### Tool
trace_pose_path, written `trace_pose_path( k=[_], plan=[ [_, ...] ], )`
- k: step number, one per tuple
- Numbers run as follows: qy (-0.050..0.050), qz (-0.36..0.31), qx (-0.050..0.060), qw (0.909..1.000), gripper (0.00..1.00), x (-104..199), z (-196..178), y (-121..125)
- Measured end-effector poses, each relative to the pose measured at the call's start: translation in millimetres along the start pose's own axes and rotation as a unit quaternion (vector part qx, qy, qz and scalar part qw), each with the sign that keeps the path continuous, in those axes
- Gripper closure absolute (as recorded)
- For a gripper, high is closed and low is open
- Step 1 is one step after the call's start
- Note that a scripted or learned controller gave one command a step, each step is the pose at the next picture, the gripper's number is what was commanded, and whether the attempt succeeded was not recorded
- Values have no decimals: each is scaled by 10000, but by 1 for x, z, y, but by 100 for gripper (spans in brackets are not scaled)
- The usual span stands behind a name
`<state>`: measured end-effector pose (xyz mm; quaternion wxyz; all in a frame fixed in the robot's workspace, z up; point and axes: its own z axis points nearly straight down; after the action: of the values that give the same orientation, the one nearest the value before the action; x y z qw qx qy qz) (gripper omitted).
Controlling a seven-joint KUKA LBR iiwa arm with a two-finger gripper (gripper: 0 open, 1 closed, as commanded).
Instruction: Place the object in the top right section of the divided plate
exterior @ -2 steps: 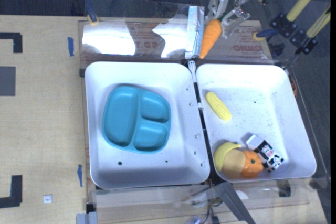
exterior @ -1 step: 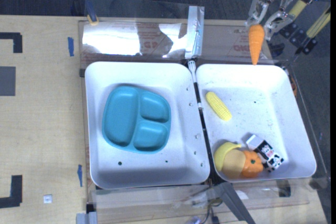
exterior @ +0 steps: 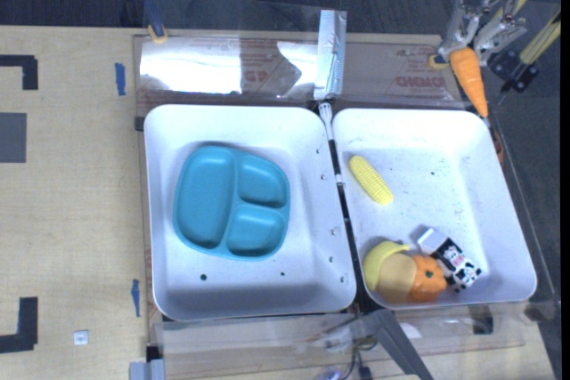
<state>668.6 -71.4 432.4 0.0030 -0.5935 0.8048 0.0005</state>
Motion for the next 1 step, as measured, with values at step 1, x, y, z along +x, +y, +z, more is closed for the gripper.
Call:
trace_pose_path(
  k=[1],
  plan=[
    [0, -975, -2, 9952, 100, 56, 3, -17]
  ],
)
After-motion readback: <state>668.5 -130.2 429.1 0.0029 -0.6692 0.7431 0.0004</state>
